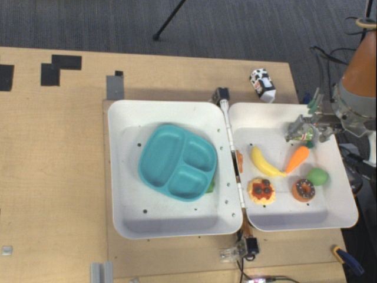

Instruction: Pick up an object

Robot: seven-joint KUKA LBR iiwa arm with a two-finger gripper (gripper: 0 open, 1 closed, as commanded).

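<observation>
Camera view looks down on a wooden table (53,175) with two white bins side by side. One left bin (126,217) holds one blue plate (178,161) with three sections, and a bit of something green peeks out from under its lower right edge. One right bin (339,217) holds five toy foods: one yellow banana (265,163), one orange carrot (297,157), one green ball (318,176), one small tart (262,190) with dark berries, and one brown donut (304,190). The banana's end touches the carrot. The tart and the donut sit near the front wall, well apart from each other. One small black and white carton (263,85) lies on the table just behind the right bin.

The arm (359,81) comes in from the right. Its tool (303,131) is in the back of the right bin, just above the top of the carrot. I cannot tell how far open it is, or if it holds anything.
</observation>
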